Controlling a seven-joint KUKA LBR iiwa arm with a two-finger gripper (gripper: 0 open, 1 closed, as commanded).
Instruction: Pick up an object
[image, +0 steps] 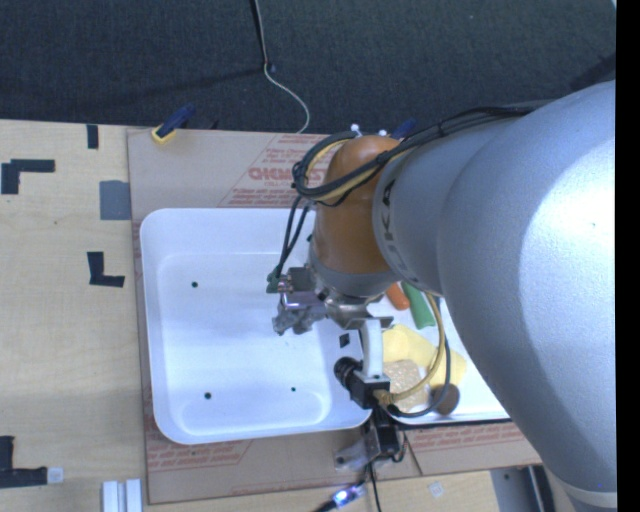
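My gripper (293, 318) hangs over the right side of the left white bin (170, 300), close to the wall it shares with the right bin (490, 408). Nothing shows beneath it on the bin floor. Most of the right bin is hidden by the arm. What shows there is a yellow object (408, 347), a green stick-like object (421, 307), a small orange piece (398, 295) and a tan round object (404, 376). They lie just right of the gripper, past the dividing wall.
The grey arm with its orange band (350, 210) covers the right half of the view. A dark rounded object (446, 400) sits at the right bin's front edge. Both bins rest on a cardboard sheet (200, 170) on the wooden bench.
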